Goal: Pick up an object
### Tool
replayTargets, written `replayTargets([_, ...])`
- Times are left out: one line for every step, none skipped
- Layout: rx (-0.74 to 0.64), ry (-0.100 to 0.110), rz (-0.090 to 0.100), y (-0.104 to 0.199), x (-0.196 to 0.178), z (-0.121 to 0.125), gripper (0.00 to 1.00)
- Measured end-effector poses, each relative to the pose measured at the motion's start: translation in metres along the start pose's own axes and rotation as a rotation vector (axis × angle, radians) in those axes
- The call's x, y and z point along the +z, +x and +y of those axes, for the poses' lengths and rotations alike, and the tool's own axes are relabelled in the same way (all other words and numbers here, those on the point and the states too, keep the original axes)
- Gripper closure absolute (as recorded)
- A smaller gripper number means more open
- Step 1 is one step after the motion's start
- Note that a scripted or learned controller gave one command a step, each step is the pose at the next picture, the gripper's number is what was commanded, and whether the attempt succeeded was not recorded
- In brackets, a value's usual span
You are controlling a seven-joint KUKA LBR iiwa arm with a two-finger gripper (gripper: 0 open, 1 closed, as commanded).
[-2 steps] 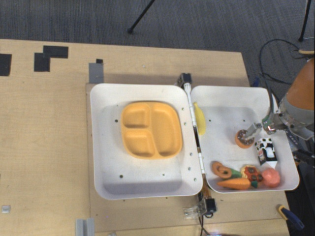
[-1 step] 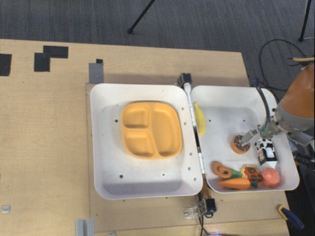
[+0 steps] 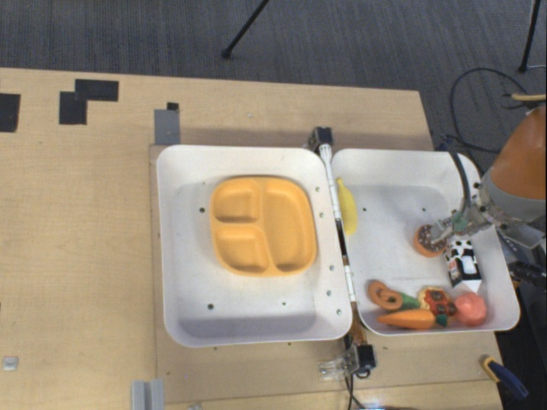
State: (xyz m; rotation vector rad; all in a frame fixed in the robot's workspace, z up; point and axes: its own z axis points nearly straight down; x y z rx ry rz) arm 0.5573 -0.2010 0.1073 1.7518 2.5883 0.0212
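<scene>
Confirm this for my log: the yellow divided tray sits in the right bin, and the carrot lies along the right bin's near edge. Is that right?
Not quite. The camera view shows the tray in the left bin, not the right one. The rest holds: the carrot lies along the near edge of the right bin.

The divided plate (image 3: 261,226) lies in the left bin (image 3: 184,314); toys apparently crowd the right bin (image 3: 385,173).
</scene>
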Motion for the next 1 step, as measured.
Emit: replayTargets([0.208,0.017,0.002,0.0361,-0.0667,0.0018,1.0])
